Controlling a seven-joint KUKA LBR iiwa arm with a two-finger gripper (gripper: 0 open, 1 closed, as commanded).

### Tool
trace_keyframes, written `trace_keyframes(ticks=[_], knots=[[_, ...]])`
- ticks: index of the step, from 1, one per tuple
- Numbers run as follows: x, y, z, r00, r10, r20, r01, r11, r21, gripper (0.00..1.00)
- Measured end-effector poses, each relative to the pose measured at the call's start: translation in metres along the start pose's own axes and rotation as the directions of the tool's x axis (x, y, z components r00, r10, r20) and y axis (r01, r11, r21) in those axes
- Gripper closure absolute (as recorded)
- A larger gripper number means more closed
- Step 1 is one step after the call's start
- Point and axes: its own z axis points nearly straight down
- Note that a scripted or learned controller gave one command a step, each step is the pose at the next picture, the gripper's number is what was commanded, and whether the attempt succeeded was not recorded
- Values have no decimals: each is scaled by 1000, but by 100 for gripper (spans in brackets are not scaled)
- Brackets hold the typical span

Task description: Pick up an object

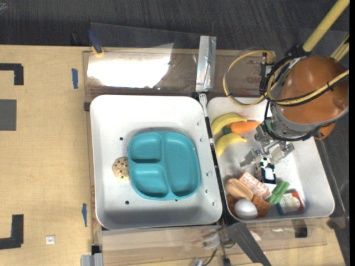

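My gripper (266,158) hangs low over the middle of the right bin (316,165), under the grey wrist and its orange band. Its fingers stand open with nothing between them. A small black and white object (268,173) lies just below the gripper. To its left lie two yellow bananas (227,124) and an orange carrot (244,127). Toward the front of the bin are a hot dog bun (238,188), a white egg (246,208), a pink and white packet (256,183), a green piece (279,190) and a small can (290,202).
The left bin (105,126) holds a teal divided plate (165,164) and a cookie (120,168) beside the plate's left edge. Yellow and black cables (244,76) loop behind the right bin. A metal strip (206,65) lies behind the bins.
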Motion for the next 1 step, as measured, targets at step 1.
trace_keyframes(ticks=[1], knots=[[-1,17,11,999,-41,-22,42,998,49,0]])
